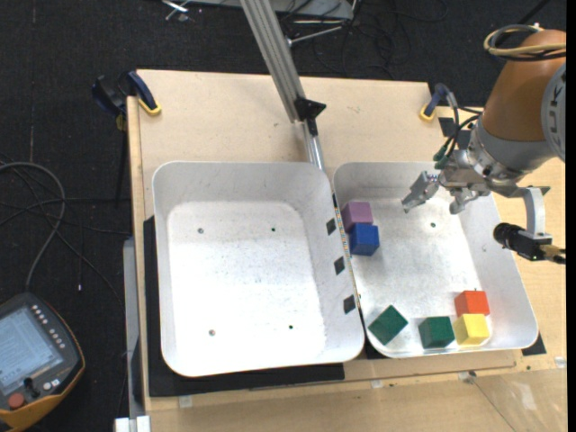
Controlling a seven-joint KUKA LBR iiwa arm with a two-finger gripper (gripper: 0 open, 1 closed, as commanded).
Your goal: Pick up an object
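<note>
The right bin (504, 268) holds several blocks. A purple block (358, 212) and a blue block (364, 238) sit together near its left wall. Along the front edge lie a dark green block (388, 324), a second green block (436, 331), a yellow block (472, 329) and an orange block (472, 302). My gripper (438, 195) hovers over the back of the right bin, to the right of the purple block, open with nothing between its fingers.
The left bin (180, 268) lies beside the right one. A slanted metal pole (279, 61) comes down to the divide between the bins. Clamps (144, 97) sit at the bench's back corners. A pendant (31, 358) lies on the floor at left.
</note>
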